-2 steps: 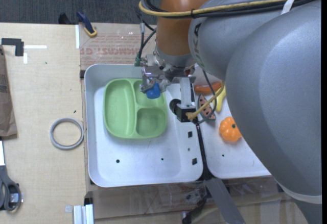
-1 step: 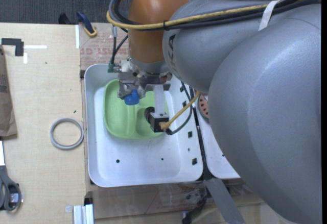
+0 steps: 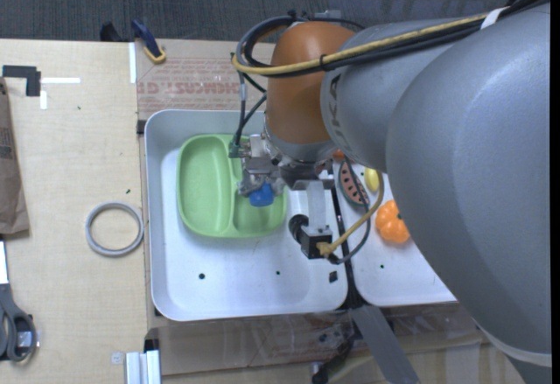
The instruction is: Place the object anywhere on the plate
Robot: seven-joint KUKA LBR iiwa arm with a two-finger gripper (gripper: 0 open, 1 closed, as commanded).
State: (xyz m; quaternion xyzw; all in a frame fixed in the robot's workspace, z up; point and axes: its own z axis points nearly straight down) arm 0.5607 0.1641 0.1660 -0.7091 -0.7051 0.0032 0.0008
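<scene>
A light green divided plate (image 3: pixel 208 185) lies in the left white bin (image 3: pixel 219 286). My gripper (image 3: pixel 259 185) hangs over the plate's right compartment, under the orange wrist band (image 3: pixel 302 85). A small blue object (image 3: pixel 261 195) sits right at the fingertips, over the plate's right part. The fingers appear shut on it, though I cannot tell whether it rests on the plate or hangs just above it.
The right bin (image 3: pixel 402 282) holds an orange fruit-like object (image 3: pixel 393 225), a yellow piece (image 3: pixel 373 179) and a brown striped item (image 3: pixel 350 185), mostly hidden by the arm. A grey tape ring (image 3: pixel 115 227) lies on the bench to the left. Scissors (image 3: pixel 16 330) are at the bottom left.
</scene>
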